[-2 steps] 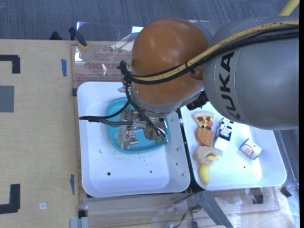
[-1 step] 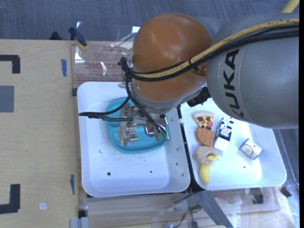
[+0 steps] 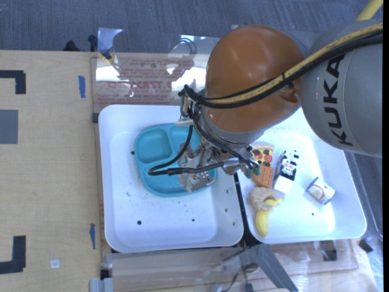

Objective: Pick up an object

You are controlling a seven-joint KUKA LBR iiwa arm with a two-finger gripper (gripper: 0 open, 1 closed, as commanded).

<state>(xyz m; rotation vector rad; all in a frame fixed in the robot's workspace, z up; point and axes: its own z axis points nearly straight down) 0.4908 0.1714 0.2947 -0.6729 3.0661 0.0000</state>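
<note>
You are looking down at a slant on two shallow white bins side by side on a desk [image 3: 48, 163]. The grey arm [image 3: 340, 84] with its orange band [image 3: 252, 78] reaches in from the right of the frame. Its hand [image 3: 199, 174] sits low over the left bin [image 3: 121, 212], at the right edge of a blue divided plate [image 3: 159, 157]; cables hide it, so you cannot tell whether it is spread or pinching. In the right bin [image 3: 346, 218] lie a banana [image 3: 262, 215], a small black-and-white box [image 3: 287, 166], a printed card [image 3: 262, 163] and a small carton [image 3: 320, 191]. The step in hand looks like the grasp at the plate's rim. Next, you would need a firm hold before lifting straight up.
</note>
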